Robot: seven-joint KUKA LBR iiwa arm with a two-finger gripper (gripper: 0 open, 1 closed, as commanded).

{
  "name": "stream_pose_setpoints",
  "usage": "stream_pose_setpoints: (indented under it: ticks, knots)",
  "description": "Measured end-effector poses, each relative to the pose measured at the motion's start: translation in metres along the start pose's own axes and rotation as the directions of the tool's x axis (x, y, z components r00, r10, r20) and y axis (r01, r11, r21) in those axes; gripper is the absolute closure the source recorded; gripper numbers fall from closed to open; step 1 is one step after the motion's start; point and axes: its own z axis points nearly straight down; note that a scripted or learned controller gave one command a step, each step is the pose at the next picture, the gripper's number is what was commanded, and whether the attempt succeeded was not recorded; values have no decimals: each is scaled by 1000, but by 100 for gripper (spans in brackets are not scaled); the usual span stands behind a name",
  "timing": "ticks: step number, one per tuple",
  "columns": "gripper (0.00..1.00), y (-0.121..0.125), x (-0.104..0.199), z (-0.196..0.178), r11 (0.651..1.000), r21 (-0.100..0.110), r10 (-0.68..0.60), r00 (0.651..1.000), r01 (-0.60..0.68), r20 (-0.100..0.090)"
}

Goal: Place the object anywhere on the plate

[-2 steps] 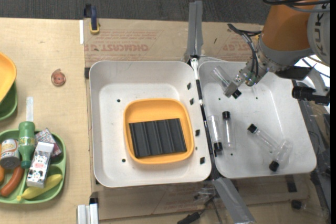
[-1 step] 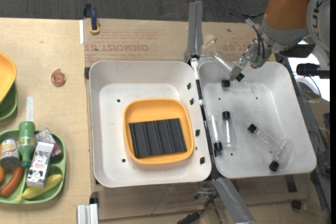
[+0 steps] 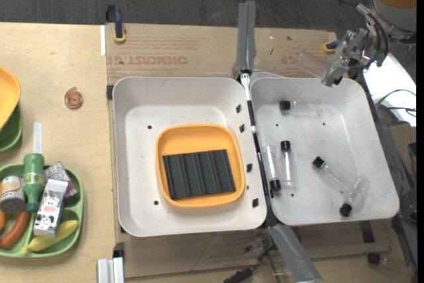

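Camera view looks down on two white bins. The left bin (image 3: 126,142) holds an orange plate (image 3: 199,136) carrying a dark ribbed block (image 3: 200,173), set centrally for easy reach. Clear tubes (image 3: 334,175) with black caps lie scattered in the right bin (image 3: 377,162) (none on the plate yet). The gripper (image 3: 338,66) hovers at that bin's far right corner; whether its fingers are apart I cannot tell. Cardboard covers the bench (image 3: 179,53); toy food sits far left.

The table (image 3: 53,63) is light wood on the left of the frame, with brown cardboard (image 3: 179,53) across the middle. Two white bins rest on it: the left bin (image 3: 132,109) and the right bin (image 3: 371,142). At lower left sits a green tray (image 3: 73,238); a small pink disc (image 3: 73,98) lies at upper left.
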Motion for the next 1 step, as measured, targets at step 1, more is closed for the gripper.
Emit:
stream_pose_setpoints:
  ticks: [1]
  knots:
    - [100,-52,-17,-56,961,-1,-277,961,277,1]
